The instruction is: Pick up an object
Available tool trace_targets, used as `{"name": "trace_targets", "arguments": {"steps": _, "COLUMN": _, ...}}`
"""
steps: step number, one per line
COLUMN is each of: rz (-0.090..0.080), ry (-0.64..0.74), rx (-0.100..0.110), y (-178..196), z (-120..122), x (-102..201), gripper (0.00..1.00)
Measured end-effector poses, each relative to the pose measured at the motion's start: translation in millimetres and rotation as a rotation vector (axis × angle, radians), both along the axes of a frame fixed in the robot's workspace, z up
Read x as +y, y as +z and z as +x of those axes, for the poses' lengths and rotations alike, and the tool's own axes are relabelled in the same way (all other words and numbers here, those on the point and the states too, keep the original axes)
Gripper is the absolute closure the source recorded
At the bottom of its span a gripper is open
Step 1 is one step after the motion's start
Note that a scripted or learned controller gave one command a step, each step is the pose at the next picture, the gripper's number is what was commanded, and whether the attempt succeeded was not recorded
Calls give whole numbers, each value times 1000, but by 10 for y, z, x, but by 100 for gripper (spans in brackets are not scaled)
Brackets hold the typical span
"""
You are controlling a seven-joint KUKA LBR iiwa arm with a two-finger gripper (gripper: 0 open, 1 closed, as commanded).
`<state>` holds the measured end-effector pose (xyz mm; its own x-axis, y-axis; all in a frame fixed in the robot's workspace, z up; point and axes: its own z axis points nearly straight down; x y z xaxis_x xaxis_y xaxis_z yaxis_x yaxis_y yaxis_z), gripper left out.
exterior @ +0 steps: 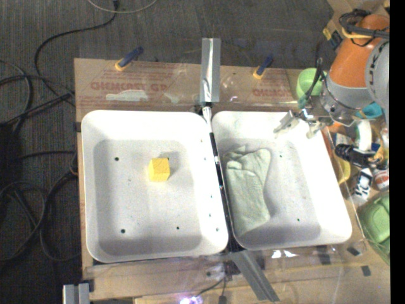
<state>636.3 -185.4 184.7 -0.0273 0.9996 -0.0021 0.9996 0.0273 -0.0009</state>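
My end effector (296, 124) hangs over the far right corner of the right bin (329, 189), its two fingers spread apart with nothing between them, so I am carrying nothing. I judge I am parked here, high and off to the side, so the camera can see both bins plainly before I choose a target. A pale green cloth (249, 185) lies crumpled flat on the floor of the right bin, toward its left wall, near me but soft and low, awkward to pinch. A small yellow block (159, 169) sits alone near the middle of the left bin (95, 189), well apart from me. The bins stand side by side on the surface so either is within reach
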Motion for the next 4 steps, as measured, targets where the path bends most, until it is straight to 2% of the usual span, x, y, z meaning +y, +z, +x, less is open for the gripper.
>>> {"name": "trace_targets", "arguments": {"steps": 1, "rz": -1, "ry": 0, "rx": -1, "y": 878, "z": -307, "x": -387, "gripper": 0}}
{"name": "trace_targets", "arguments": {"steps": 2, "rz": 2, "ry": -1, "rx": 3, "y": 159, "z": -72, "x": 327, "gripper": 0}}
{"name": "trace_targets", "arguments": {"steps": 3, "rz": -2, "ry": 30, "rx": 1, "y": 132, "z": -170, "x": -392, "gripper": 0}}
{"name": "trace_targets", "arguments": {"steps": 4, "rz": -1, "ry": 93, "rx": 0, "y": 599, "z": -452, "x": -385, "gripper": 0}}
